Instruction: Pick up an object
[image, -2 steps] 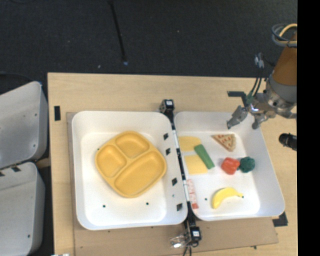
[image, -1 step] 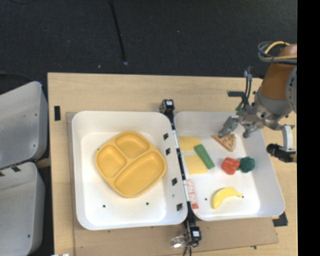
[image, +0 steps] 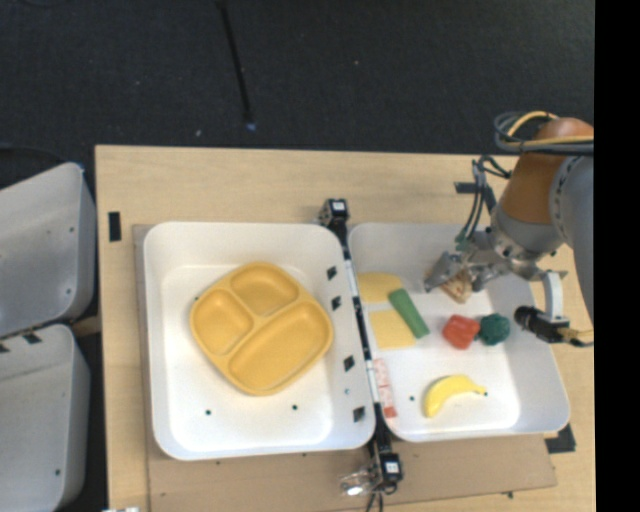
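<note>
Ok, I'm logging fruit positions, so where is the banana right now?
In the camera view the banana lies in the right bin, near its front edge, below the red object and green object.

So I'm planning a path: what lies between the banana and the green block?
In the camera view, bare white bin floor separates the banana from the green block.

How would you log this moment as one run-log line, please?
arm: over right bin | end effector: above small tan object | grasp: unconfirmed | banana: untouched
</note>
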